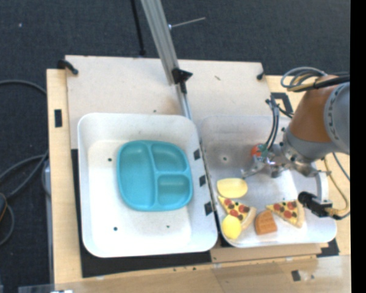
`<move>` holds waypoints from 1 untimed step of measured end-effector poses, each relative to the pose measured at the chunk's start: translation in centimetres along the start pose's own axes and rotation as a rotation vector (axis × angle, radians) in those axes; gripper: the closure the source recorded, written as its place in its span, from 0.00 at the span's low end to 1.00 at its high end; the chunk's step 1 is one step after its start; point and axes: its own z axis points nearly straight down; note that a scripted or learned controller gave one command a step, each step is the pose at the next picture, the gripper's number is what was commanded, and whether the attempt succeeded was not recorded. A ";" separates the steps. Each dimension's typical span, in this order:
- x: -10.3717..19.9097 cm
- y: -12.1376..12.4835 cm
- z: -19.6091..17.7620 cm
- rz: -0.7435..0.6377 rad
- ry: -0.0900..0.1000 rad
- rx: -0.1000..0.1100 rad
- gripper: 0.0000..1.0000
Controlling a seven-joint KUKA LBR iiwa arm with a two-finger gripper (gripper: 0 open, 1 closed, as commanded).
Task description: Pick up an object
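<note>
The right bin (232,136) holds several toy foods along its near side: a pale yellow oval piece (232,188), a pizza slice (236,210), a yellow round piece (231,227), an orange-brown toast piece (265,223) and a second pizza slice (288,212). My gripper (259,163) hangs low over the middle of this bin. It is just right of and behind the pale yellow oval, and apart from all the foods. Nothing is seen in its grasp.
A teal divided plate (154,176) lies in the left bin (97,133). A slanted metal rail (165,41) rises from the back between the bins. The grey arm with its orange band (308,118) and cables (320,203) covers the right bin's right side.
</note>
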 end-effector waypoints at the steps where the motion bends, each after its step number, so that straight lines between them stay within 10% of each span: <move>1: -0.1 0.2 -1.5 0.005 -0.001 -0.007 1.00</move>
